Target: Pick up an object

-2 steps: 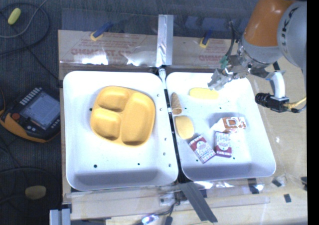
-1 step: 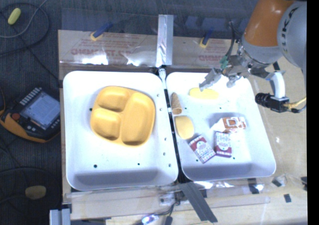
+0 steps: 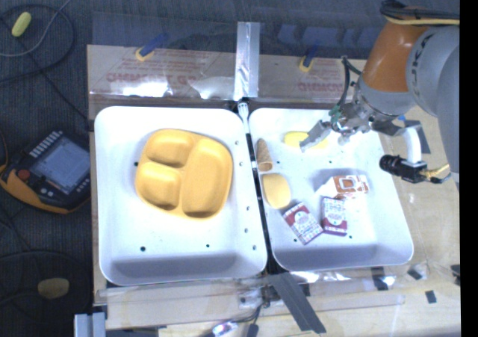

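Observation:
My gripper [image 3: 323, 131] hangs over the back of the right bin [image 3: 388, 231], beside a small yellow piece [image 3: 296, 137] that lies just to its left. Its tip overlaps the piece's right end, and I cannot make out contact. A brown cone-shaped item [image 3: 263, 153] lies along the bin's left wall, with a pale yellow oval [image 3: 277, 190] below it. Three red-and-white packets lie in the bin's middle and front: one [image 3: 349, 184] near the centre and two [image 3: 302, 223] [image 3: 334, 216] side by side closer to the front.
The left bin [image 3: 119, 253] holds a large yellow compartment tray [image 3: 183, 172]. A taped divider [image 3: 254, 178] separates the bins. The arm's orange band [image 3: 392, 59] rises at the back right. A handheld pendant [image 3: 52, 171] lies on the floor at the left.

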### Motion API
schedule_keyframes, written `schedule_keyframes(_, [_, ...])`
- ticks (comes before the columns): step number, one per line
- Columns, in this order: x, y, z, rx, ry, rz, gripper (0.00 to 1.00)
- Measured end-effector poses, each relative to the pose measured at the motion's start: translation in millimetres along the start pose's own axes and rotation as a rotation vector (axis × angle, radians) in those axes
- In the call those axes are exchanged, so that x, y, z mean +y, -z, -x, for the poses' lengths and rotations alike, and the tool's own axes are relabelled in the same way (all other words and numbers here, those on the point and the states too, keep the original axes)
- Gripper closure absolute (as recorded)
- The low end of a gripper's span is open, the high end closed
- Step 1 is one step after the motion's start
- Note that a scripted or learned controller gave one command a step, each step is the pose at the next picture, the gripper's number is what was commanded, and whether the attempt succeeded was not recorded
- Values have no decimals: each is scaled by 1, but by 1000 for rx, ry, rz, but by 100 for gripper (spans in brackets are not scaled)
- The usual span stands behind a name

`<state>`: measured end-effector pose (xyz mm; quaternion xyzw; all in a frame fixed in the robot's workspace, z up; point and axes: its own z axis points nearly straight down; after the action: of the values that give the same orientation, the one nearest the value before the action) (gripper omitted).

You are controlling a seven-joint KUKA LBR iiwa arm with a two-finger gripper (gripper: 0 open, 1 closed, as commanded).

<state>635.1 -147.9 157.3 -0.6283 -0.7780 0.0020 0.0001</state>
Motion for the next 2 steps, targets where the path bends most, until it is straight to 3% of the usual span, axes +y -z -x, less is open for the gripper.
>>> schedule_keyframes(1, [-67,-66,45,2,-53,6,0])
schedule_keyframes(2, [-110,-67,34,-4,-55,17,0])
